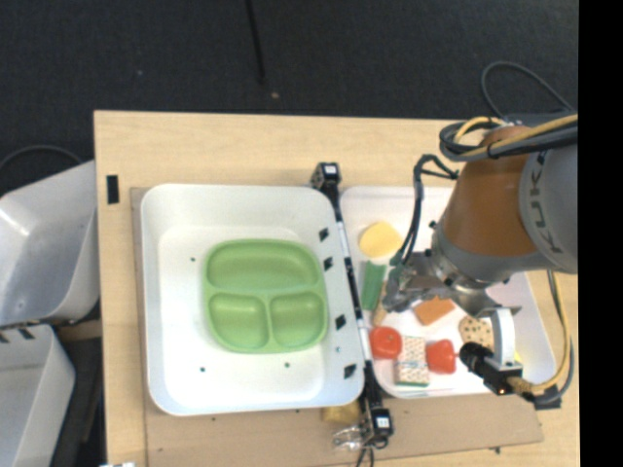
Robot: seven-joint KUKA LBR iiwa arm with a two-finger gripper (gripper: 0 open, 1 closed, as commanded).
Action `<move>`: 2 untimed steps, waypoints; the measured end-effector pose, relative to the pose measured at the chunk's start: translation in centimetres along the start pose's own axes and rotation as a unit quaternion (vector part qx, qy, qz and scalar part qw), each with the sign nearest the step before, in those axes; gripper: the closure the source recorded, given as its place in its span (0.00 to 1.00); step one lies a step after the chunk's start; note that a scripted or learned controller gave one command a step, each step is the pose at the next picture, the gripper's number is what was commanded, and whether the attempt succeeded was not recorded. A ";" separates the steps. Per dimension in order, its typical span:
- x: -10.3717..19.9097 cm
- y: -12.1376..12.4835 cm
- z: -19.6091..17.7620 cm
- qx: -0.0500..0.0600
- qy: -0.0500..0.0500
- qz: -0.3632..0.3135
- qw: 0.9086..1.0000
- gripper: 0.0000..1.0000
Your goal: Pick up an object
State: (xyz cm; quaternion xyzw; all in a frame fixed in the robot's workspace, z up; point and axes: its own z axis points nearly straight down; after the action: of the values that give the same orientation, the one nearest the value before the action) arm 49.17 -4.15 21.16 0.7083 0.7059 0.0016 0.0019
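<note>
Just beside the claw (407, 290), whose grip I cannot tell, the orange wedge (434, 310) looks light and stiff; I'd pinch across its narrow sides.

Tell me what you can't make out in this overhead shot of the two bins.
- End effector: the wrist above hides the tip, so its state is unclear.
- Right bin: the arm covers much of its floor.
- Orange piece: partly under the arm; identity uncertain.
- Patterned block: print too small to read.
</note>
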 end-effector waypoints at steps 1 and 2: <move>9.0 0.1 -5.8 -0.001 0.002 -0.008 1.000 1.00; 2.2 0.0 -14.5 -0.003 -0.001 0.001 1.000 1.00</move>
State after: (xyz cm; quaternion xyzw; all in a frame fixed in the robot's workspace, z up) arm 49.06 -1.98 35.70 0.7087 0.7055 0.0029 0.0045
